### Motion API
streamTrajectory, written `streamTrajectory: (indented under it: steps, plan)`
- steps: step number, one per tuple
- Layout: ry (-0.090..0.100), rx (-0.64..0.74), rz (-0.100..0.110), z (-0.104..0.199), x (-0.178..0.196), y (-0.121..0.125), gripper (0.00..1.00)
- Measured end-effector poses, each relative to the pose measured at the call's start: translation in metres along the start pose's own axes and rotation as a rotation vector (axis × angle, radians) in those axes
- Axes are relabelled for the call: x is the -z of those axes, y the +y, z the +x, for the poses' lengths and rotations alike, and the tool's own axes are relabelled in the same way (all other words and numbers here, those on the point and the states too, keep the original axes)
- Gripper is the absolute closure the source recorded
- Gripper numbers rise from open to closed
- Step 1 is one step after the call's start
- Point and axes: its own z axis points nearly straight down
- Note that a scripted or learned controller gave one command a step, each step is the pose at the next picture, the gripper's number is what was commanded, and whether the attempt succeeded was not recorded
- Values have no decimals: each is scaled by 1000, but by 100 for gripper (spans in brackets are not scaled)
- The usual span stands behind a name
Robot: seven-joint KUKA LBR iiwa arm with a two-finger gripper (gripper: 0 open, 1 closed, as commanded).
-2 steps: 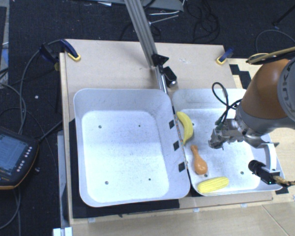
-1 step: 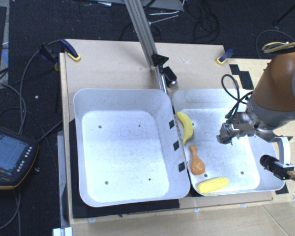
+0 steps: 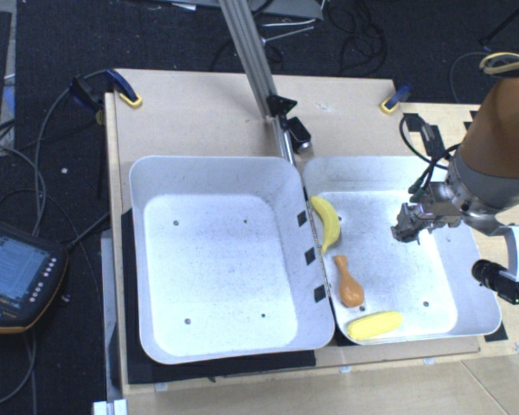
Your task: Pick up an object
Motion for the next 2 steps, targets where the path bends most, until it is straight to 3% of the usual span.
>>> streamTrajectory:
  steps: [2]
  plan:
    - [2,4,4,102,-3,22,100]
